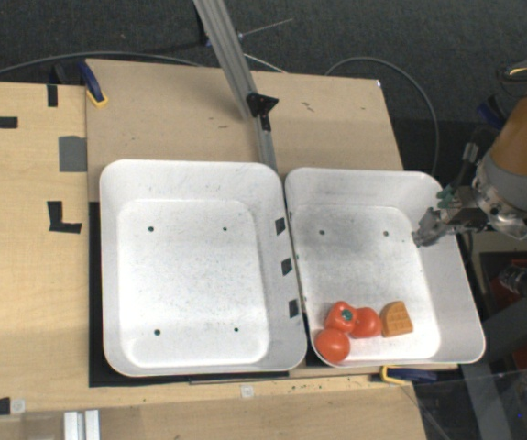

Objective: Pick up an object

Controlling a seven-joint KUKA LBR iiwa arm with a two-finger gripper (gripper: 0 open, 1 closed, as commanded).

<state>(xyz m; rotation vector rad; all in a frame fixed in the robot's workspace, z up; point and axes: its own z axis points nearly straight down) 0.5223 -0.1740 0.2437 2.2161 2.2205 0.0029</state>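
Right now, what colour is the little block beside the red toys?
Orange-tan, the block in the camera view.

You look down from one fixed camera above the bench (199, 108), tilted at a slant and set far enough back to take in both white bins: left bin (116, 246), right bin (451, 291). The arm (510, 168) enters from your right edge.

1. The left bin (190, 264) has a bare floor, open to reach from above
2. In the right bin (373, 264), the far and middle floor lies free
3. Its near edge is crowded: red toys (347, 328) touching each other, with a tan block (396, 319) just beside them
4. A slanted metal pole (236, 62) crosses the far side of the table (171, 117)
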